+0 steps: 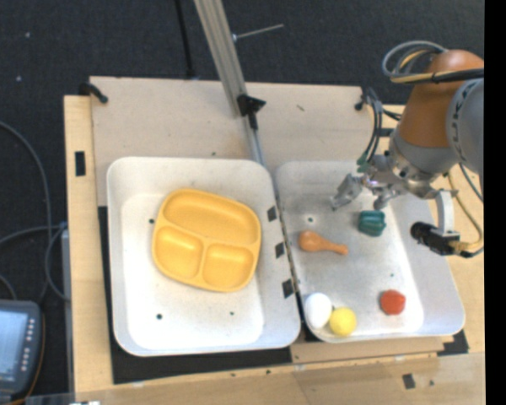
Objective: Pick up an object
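Observation:
My gripper (362, 197) hangs over the far part of the right bin (430, 298), open, with nothing between its fingers. A small teal object (372, 222) lies just in front of the fingertips, apart from them. An orange pear-shaped piece (320, 244) lies to the left of it, near the bin's left wall. At the bin's near edge sit a white egg-like object (318, 309), a yellow ball (343, 321) touching it, and a red object (392, 302) further right.
The left bin (131, 310) holds a yellow three-compartment plate (207, 239). A slanted aluminium post (228, 57) rises from behind the gap between the bins. Cables and a black fitting (430, 236) hang from the arm at the right bin's right wall.

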{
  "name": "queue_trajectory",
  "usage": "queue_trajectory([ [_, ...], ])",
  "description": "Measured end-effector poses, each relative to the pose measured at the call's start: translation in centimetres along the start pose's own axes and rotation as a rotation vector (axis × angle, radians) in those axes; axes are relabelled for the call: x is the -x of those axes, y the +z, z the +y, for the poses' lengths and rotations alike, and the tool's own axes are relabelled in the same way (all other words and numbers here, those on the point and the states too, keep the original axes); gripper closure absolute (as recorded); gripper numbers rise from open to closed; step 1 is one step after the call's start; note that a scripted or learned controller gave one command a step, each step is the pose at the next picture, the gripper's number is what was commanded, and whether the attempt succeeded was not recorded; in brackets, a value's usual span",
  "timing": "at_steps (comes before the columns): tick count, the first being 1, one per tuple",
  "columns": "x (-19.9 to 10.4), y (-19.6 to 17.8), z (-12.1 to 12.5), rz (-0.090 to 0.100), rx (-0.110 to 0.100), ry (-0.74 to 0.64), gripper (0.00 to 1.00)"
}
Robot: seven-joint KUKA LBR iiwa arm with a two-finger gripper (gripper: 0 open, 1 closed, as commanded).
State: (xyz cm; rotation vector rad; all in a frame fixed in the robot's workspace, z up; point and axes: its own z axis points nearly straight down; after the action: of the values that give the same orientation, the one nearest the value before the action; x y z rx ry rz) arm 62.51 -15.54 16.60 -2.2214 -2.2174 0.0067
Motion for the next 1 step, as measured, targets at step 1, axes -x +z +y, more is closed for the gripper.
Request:
queue_trajectory([
  [1,0.37,3.92,-0.15,-0.001,0.017,-0.005,0.0],
])
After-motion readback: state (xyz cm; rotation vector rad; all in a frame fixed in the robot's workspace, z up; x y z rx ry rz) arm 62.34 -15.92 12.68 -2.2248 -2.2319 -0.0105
